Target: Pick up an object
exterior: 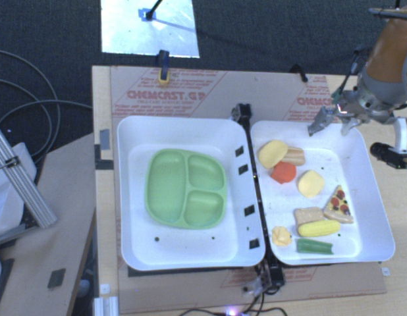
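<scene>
The hand (pixel 335 119) hangs open and empty at the right bin's (pixel 371 176) one o'clock rim, above toy foods.

Arm (pixel 391 51) cut off at right edge; bread slice (pixel 294 155) half hidden.

We record two white bins, the left (pixel 134 176) and the right (pixel 368 183), of smooth, slightly glossy plastic, and a green divided tray (pixel 186 188) of matt plastic. The toy foods, among them a yellow corn cob (pixel 318 228), look like smooth moulded plastic. Beneath lies printed brown cardboard (pixel 210 91), matt, beside dark rough carpet (pixel 45 38).
</scene>
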Robot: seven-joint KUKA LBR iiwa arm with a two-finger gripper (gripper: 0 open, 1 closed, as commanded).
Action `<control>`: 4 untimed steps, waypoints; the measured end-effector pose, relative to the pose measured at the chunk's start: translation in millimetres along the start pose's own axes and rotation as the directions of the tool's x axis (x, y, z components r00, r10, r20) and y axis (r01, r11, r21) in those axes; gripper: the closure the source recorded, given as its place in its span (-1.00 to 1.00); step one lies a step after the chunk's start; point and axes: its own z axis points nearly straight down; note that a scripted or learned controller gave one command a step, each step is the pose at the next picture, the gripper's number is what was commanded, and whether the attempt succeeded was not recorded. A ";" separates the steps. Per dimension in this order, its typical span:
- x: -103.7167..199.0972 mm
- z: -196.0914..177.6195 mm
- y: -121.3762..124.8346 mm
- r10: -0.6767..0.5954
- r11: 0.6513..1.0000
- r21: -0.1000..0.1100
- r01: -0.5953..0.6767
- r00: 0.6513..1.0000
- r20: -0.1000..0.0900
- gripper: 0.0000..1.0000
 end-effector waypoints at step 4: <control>31.6 73.7 -176.7 0.005 1.000 0.009 -0.005 1.000 -0.004 -1.00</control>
